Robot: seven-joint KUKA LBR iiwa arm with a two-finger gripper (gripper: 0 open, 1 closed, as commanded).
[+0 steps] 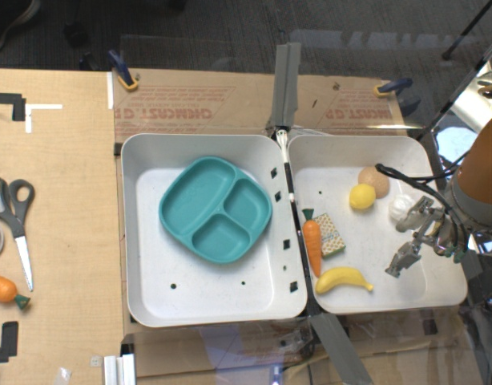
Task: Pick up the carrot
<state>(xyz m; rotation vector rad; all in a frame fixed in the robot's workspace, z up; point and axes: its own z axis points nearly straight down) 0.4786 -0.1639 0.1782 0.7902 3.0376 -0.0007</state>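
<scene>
The carrot (312, 245) lies in the right bin (374, 147) against its left wall, well to the left of the pincer (411, 237), with a sponge (331, 235) touching its right side and a banana (343, 280) just below. The pincer hangs low at the bin's right side, fingers spread wide around nothing. The arm (477, 175) reaches in from the right, wrist tilted down and leftward.

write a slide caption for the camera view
Pincer hovers in right bin, apart from carrot by its left wall.
</scene>
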